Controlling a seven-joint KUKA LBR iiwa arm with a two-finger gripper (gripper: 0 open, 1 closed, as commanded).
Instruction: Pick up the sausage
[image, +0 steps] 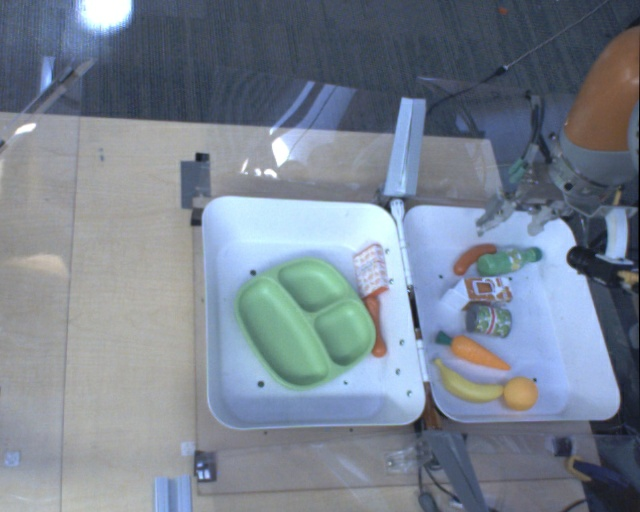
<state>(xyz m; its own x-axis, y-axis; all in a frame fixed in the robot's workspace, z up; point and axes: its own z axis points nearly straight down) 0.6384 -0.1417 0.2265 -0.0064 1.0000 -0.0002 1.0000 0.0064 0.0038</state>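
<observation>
I find the sausage (473, 258) in the right bin (585, 350), upper left area, touching a green bottle (508, 261). The gripper (516, 214) hovers just above them, fingers apparently spread, pinching nothing I can see.

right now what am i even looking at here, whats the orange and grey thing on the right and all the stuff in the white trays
This is one camera fixed above a bench, looking down at a slant. The orange and grey thing is a robot arm reaching in from the right; its gripper hangs above the right bin's far edge, with nothing visibly held. Its job is to pick up the sausage, the reddish piece at the top of the right bin. Beside that lie a green bottle, a small carton, a can, a carrot, a banana and an orange. The left bin holds a green divided plate, a packet and another carrot.
</observation>
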